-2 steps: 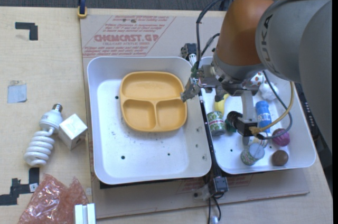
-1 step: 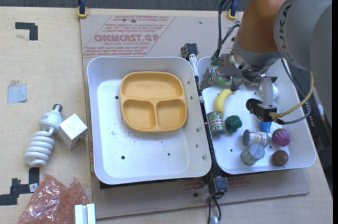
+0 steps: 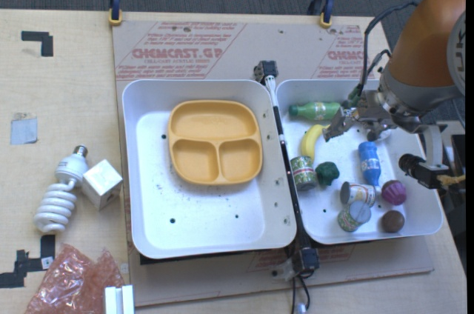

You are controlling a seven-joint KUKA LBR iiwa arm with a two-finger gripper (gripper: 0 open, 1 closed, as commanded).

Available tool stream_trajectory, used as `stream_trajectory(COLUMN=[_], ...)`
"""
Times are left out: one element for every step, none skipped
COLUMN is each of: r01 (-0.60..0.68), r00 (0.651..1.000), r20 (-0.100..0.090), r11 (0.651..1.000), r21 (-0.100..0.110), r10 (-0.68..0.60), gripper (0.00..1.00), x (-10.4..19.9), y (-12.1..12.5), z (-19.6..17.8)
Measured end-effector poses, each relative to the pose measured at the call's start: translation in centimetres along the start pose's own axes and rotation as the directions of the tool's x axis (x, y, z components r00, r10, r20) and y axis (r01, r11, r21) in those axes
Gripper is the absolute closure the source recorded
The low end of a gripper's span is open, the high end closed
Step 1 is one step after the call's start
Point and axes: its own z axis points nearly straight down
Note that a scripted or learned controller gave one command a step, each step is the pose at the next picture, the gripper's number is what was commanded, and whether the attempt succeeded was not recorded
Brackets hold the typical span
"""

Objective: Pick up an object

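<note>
The arm [image 3: 426, 38], smooth grey with a glossy orange band, enters from the right and is cut off at the frame edge. The left bin [image 3: 141, 179], shallow white plastic with rounded corners, holds a matte yellow three-section tray [image 3: 215, 141]. The right bin [image 3: 426, 220] holds a green bottle [image 3: 315, 110], a curved banana [image 3: 311, 140], a blue bottle [image 3: 369, 163], two labelled cans [image 3: 302, 172], a dark green lump [image 3: 326, 172], a purple ball [image 3: 394, 192] and a brown ball [image 3: 392, 221]. The gripper [image 3: 363, 116] hangs over the bin's upper part; its finger spacing cannot be made out.
</note>
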Motion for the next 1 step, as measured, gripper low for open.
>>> stream_trajectory(r01=[0.000], r00=[1.000], r20=[0.000], r11=[1.000], r21=[0.001], r10=[0.000], gripper=[0.00], x=[-1.79], y=[3.84], z=[12.14])
